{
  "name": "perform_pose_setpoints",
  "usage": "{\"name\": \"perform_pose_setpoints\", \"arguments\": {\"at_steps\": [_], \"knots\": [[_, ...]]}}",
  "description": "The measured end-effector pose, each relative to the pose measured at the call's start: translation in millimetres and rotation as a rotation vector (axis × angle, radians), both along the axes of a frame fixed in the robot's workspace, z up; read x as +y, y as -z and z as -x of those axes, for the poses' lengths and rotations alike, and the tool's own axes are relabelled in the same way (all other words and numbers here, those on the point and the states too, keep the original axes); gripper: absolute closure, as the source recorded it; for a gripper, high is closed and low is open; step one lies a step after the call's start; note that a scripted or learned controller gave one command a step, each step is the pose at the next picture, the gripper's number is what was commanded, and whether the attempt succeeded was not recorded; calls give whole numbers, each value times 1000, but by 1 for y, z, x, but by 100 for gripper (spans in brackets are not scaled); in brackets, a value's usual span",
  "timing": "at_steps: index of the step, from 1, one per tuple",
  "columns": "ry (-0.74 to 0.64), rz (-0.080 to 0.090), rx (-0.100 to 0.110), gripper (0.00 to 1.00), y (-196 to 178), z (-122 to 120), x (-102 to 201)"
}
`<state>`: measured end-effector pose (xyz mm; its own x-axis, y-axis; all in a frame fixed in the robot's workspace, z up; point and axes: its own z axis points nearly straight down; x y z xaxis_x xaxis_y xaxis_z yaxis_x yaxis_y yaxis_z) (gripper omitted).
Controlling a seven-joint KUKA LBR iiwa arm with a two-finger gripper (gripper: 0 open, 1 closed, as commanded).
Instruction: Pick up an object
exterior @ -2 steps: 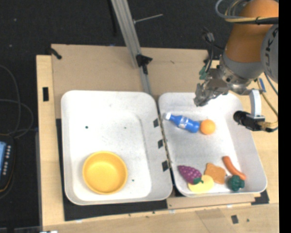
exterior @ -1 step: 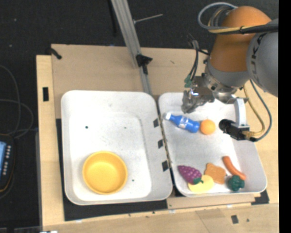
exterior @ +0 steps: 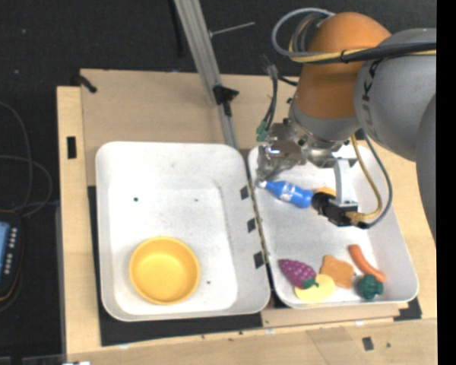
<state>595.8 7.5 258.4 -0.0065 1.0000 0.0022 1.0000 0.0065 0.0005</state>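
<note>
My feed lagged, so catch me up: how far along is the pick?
Done: the arm has reached over the right bin, with the claw low at its upper left corner, by the blue object. In hand: nothing visibly gripped; the blue object looks to lie on the bin floor. Left: grasp and lift. The carrot, grapes and the yellow bowl in the left bin lie untouched.

The two bins (exterior: 114, 166) look like smooth white plastic, the yellow bowl (exterior: 165, 269) glossy plastic, the table (exterior: 144, 105) matt pale wood, the far rail (exterior: 201, 48) dull metal.
</note>
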Motion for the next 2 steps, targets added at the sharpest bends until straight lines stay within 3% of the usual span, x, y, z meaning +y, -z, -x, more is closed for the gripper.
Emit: {"name": "perform_pose_setpoints", "arguments": {"at_steps": [1,2], "knots": [[-1,0,1,100,-3,23,46],[4,1,0,0,-2,22,43]]}}
